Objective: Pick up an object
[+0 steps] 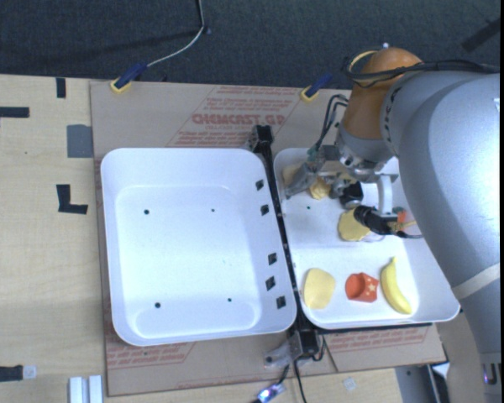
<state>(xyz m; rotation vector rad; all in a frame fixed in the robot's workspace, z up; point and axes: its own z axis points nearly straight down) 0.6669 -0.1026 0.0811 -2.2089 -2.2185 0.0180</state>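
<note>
Gripper (319,179) is low at the right bin's (428,309) far edge, against a yellow piece (320,189); can't tell its state. Banana (396,286) sits by the near edge.

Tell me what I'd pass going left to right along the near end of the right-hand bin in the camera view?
Pale yellow piece → small red piece → banana. All three lie apart on the floor of the right bin.

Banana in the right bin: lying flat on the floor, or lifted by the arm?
Lying flat. The banana rests on the right bin floor near its front edge, beside the red object, apart from the gripper.
</note>
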